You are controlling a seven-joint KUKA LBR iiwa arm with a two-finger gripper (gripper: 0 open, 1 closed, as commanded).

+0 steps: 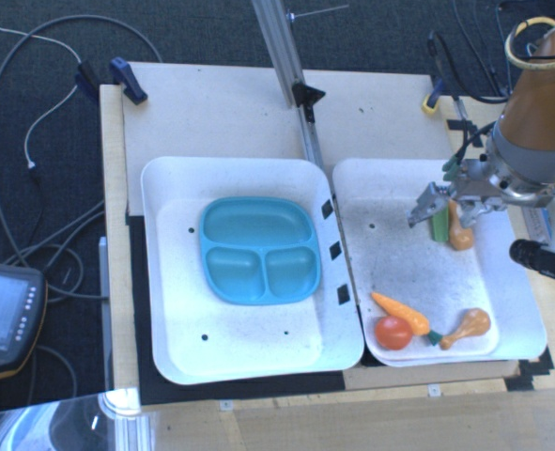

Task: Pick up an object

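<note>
The arm [537, 101] reaches in from the right, orange band above a grey wrist — its gripper [446, 209] points down, too dark and cluttered to read.

Right bin [390, 191] middle bare (toys [425, 325] crowd near edge).

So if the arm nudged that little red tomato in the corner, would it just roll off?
Probably. The small round red toy tomato looks smooth, so a push would likely roll it. The orange toy carrot lying against it and the right white bin's wall close by might stop it soon. Its glossy, plastic-looking skin may slip from a loose grip.
</note>
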